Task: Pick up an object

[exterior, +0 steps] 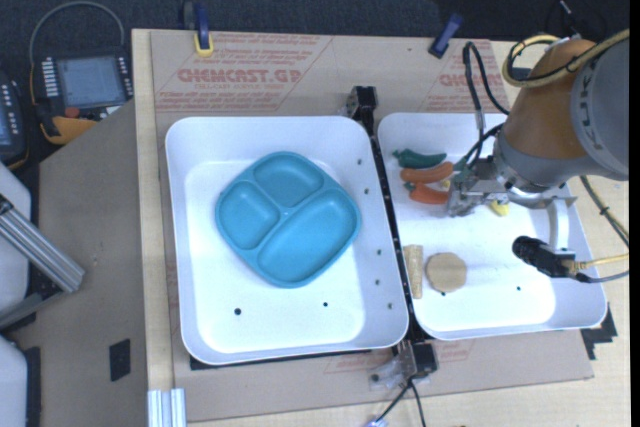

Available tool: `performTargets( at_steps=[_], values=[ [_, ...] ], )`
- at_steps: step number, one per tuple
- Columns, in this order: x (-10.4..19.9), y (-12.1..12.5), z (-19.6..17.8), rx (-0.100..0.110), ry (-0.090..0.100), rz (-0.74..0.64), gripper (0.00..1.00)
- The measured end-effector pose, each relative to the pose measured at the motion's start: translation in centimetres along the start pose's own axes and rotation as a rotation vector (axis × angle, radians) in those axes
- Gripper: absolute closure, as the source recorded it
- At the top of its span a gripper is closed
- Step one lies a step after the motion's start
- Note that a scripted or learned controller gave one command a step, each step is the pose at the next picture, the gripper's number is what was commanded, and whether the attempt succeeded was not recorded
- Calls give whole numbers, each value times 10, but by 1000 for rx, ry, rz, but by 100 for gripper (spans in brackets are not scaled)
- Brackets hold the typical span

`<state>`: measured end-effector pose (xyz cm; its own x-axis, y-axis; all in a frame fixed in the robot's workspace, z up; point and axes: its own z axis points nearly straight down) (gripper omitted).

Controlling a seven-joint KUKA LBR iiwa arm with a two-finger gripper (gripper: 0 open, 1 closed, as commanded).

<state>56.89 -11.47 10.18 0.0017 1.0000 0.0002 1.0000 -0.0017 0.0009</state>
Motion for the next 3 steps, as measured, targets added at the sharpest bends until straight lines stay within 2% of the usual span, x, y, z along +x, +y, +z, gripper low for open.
performTargets(
  at_steps=[1, 3],
  values=[
    [5, 7, -62, -6, -2, -4, 100],
    [7, -1, -154, -6, -2, -3, 100]
  ],
)
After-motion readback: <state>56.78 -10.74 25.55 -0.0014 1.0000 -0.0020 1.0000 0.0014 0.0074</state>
